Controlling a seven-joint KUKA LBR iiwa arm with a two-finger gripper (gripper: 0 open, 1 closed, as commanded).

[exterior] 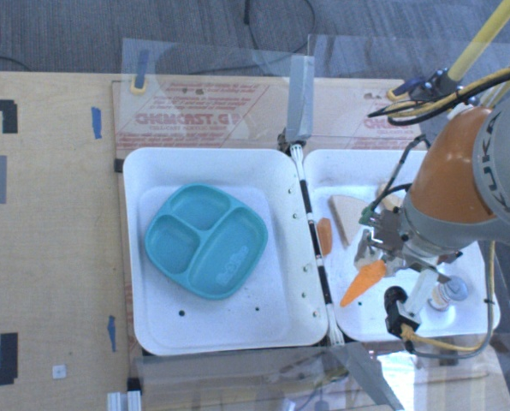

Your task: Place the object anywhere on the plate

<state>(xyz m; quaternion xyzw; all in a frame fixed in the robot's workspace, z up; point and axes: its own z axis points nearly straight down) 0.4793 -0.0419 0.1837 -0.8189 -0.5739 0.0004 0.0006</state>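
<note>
We see the turquoise three-compartment plastic plate [206, 241] lying in the left white bin [152, 165], left of the frame's centre. In the right white bin [323, 165], at lower right, the two-finger gripper [378, 262] on the grey arm with the orange band [454, 165] is clenched on the wide end of an orange carrot-shaped toy [361, 282], whose tip points lower left. A smaller orange sausage-shaped piece [324, 235] lies beside a tan wedge [345, 211], well apart from the plate
</note>
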